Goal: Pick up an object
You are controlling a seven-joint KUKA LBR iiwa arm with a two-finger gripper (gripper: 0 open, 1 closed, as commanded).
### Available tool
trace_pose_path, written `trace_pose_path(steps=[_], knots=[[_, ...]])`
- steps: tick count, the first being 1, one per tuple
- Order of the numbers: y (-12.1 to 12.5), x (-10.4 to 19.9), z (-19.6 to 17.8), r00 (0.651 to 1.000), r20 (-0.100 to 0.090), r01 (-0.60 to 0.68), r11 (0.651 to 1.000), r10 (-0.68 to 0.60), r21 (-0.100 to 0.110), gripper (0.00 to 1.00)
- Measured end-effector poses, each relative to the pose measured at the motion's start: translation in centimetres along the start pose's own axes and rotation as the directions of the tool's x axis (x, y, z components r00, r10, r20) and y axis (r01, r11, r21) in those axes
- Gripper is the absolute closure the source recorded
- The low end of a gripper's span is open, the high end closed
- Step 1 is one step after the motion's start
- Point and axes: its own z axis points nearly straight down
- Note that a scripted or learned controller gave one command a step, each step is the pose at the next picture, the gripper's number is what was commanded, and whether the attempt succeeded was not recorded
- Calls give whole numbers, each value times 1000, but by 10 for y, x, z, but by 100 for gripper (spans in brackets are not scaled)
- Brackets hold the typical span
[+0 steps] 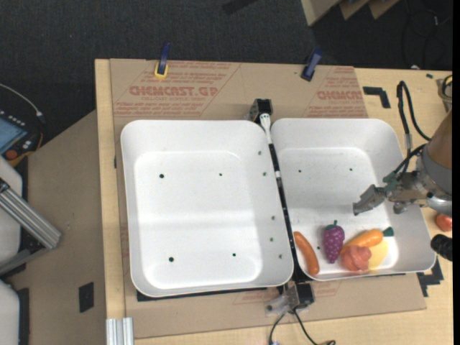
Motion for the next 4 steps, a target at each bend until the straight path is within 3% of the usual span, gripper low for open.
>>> trace_pose_path(steps=[4], knots=[[0,0,0,1000,0,0,1000,0,0,0]])
